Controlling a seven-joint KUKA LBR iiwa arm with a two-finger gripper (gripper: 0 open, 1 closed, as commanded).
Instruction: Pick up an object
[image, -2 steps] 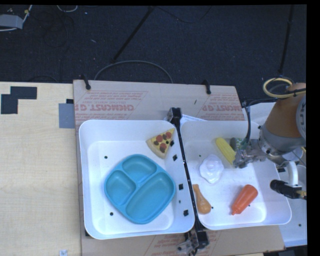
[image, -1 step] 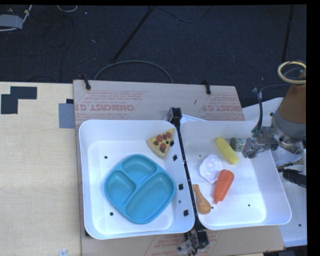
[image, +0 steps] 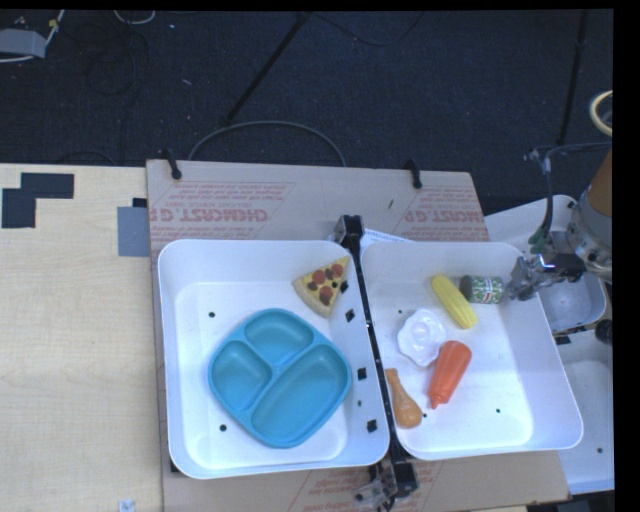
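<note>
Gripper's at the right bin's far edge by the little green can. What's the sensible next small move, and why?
Probably close on the green can and lift a little. The gripper sits at the can's right end near the right bin rim, and the yellow corn touches the can's left, so a straight-up lift seems safest.

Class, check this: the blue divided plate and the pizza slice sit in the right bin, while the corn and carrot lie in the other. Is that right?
Not quite. The camera view shows the blue divided plate and pizza slice in the left bin; the corn and carrot lie in the right bin.
</note>
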